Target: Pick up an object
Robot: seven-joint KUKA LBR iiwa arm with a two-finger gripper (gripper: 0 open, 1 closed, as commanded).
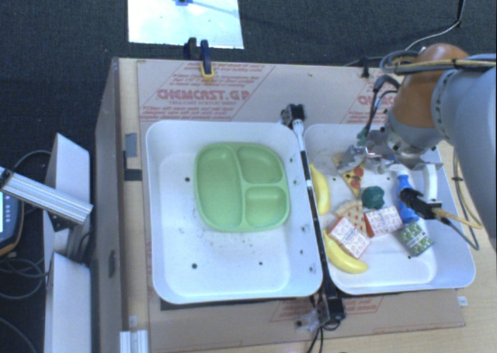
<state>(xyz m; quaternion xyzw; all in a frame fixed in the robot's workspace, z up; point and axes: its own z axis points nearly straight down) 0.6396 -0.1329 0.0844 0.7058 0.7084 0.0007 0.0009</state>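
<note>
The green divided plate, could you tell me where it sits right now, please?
The green divided plate lies flat in the left white bin, toward its upper right, close to the divider beside the right bin.

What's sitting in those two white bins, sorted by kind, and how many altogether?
Green divided plate: 1
Bananas: 2
Red-and-white cartons: 2
Pizza slices: 2
Dark green lump: 1
Blue-capped bottle: 1
Total: 9
</note>
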